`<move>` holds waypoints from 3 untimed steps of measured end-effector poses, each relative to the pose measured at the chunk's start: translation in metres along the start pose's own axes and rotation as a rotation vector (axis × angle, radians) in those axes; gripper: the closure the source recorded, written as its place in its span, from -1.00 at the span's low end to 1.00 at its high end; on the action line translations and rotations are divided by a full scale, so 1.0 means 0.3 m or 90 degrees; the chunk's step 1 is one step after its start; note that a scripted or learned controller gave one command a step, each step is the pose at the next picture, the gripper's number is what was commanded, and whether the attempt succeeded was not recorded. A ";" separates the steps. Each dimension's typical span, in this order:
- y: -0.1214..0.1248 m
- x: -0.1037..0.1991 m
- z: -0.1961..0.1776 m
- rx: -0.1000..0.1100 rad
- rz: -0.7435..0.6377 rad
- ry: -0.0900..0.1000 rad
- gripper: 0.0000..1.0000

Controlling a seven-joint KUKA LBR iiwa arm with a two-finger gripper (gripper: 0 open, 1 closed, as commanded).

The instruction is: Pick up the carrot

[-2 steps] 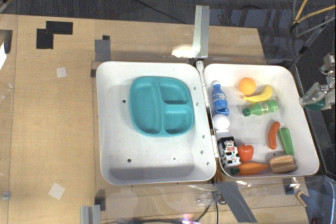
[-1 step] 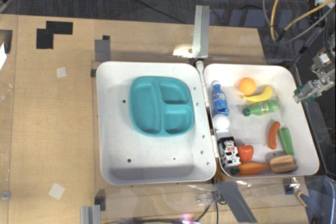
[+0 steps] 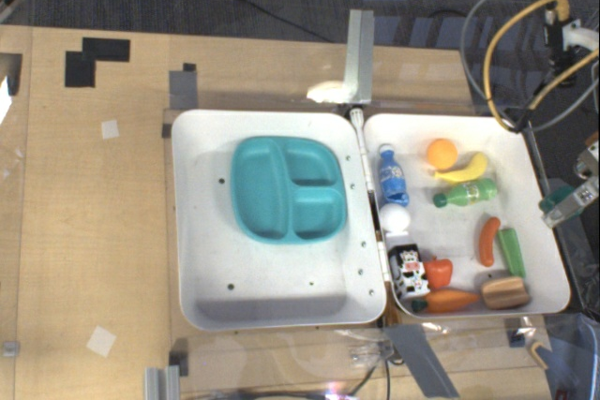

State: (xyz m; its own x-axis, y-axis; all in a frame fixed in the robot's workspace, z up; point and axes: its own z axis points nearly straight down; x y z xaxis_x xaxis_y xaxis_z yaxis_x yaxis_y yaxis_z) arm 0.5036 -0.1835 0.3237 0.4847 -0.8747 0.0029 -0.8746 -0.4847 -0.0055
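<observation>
A: Where is the carrot (image 3: 453, 301)?
B: Low in the frame, right of centre, lying flat along the near wall of the right bin (image 3: 548, 248). Its thick end points right, toward a brown bread-like block (image 3: 505, 292) just beside it.

A: What else sits close to it?
B: A small red piece (image 3: 438, 273) just above it, and a black-and-white carton (image 3: 407, 269) at its left tip. Farther up are a red sausage (image 3: 487, 241) and a green stick (image 3: 511, 251) side by side.

A: And the upper part of that bin?
B: An orange (image 3: 442, 152), a banana (image 3: 464, 170), a green bottle (image 3: 466, 194), and along the left wall a blue bottle (image 3: 391, 177) with a white ball (image 3: 396, 220) below it.

A: The other bin?
B: The left bin (image 3: 202, 211) holds a teal divided tray (image 3: 289, 189).

A: The gripper (image 3: 568, 201)?
B: At the right edge of the frame, outside the bin, well apart from the carrot. Little of it is visible, so I cannot tell how it is set.
</observation>
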 end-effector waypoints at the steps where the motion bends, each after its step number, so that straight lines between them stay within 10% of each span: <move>1: 0.044 -0.021 -0.006 0.002 -0.395 0.002 1.00; 2: -0.038 0.108 -0.294 0.005 -0.549 0.005 1.00; 3: 0.035 0.064 0.174 0.001 -0.546 -0.007 1.00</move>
State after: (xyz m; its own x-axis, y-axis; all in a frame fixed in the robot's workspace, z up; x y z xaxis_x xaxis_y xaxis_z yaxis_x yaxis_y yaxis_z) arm 0.5040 -0.2053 0.2713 0.9786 -0.2059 -0.0025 -0.2059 -0.9785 -0.0072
